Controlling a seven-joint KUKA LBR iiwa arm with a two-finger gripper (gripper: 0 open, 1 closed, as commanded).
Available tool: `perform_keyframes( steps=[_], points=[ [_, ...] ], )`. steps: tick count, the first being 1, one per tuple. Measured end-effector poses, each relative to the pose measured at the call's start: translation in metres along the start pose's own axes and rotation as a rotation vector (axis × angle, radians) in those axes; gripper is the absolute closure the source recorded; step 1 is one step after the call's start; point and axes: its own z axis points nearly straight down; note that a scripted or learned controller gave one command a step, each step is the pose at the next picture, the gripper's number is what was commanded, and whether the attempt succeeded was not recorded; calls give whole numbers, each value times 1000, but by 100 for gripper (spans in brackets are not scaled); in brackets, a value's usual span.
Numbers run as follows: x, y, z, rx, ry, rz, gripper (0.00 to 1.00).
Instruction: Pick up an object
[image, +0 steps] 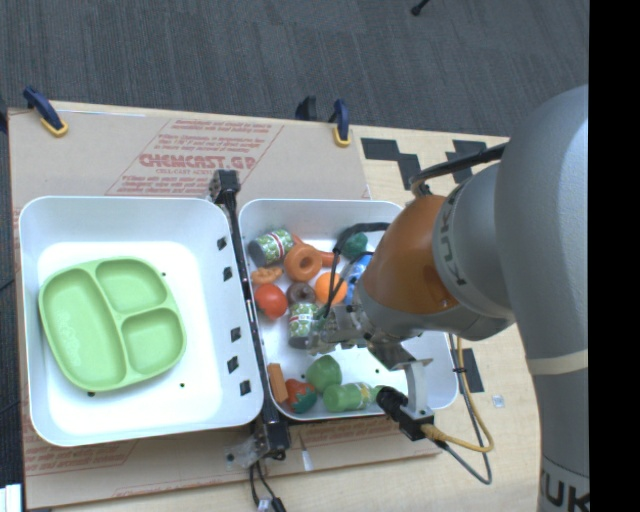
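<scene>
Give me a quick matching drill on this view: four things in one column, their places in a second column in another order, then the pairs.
Things:
1. green tray
2. orange ring
3. red ball
4. gripper

Places:
A. right bin, near its far edge
B. over the middle of the right bin
C. left bin
D. right bin, close to the divider between the bins

Pairs: 1-C, 2-A, 3-D, 4-B
</scene>
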Motion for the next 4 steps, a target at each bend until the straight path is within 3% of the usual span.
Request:
perform_keyframes(
  steps=[1, 2, 3, 4],
  points=[
    [40, 66, -119, -4, 1, 13, 100],
    [21, 8, -111, 0, 1, 14, 100],
    [-39, 29, -171, -7, -1, 15, 100],
    [-58, 95, -93, 2, 1, 13, 100]
  ],
)
